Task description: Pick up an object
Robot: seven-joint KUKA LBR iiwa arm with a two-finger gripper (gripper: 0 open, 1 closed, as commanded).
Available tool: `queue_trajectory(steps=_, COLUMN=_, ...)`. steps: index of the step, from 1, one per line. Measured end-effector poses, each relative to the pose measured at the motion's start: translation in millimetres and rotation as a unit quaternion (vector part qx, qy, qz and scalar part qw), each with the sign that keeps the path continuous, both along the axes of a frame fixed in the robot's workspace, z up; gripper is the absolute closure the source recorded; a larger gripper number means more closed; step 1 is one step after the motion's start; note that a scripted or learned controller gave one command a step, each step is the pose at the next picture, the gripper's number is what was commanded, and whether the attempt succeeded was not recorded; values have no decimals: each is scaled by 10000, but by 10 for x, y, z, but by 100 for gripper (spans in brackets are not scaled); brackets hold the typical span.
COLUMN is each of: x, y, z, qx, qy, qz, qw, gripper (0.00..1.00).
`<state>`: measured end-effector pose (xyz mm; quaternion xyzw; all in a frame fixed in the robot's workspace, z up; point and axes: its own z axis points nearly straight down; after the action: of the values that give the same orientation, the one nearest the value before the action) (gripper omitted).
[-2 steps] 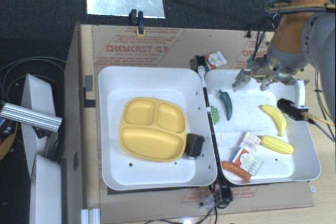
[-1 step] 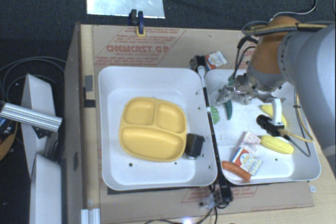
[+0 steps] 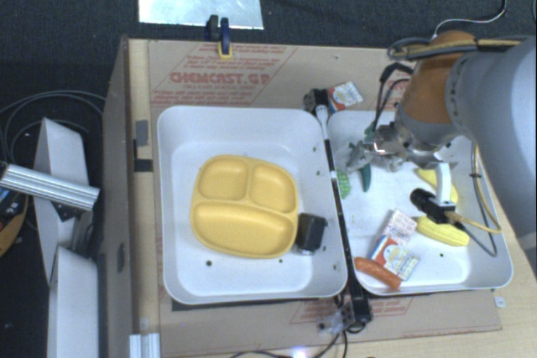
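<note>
My gripper [image 3: 366,157] is low over the far left part of the right bin [image 3: 491,268], at the end of the grey arm with the orange band. Just below it lies a small green pepper [image 3: 366,178], touching or nearly touching the gripper. A second green piece [image 3: 342,185] rests against the bin's left wall. Nearer the front of this bin are a yellow banana [image 3: 445,232], a small printed carton [image 3: 394,256], a white packet [image 3: 401,223] and an orange-red sausage-shaped item [image 3: 376,272].
The left bin [image 3: 180,180] holds a yellow divided plate [image 3: 243,204] with a small black object [image 3: 310,232] at its right edge. A small packet [image 3: 344,95] lies on the cardboard behind the bins. Another yellow item [image 3: 431,178] sits under the arm.
</note>
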<state>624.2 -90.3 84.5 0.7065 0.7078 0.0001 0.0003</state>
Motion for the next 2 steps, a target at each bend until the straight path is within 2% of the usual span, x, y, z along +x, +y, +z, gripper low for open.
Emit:
queue_trajectory(steps=1, x=-1042, y=-504, z=-3, qx=-6, qy=-1, qz=-8, qw=10000, gripper=0)
queue_trajectory(steps=2, x=-137, y=-1063, z=5, qx=91, qy=6, qz=42, qw=9999, gripper=0)
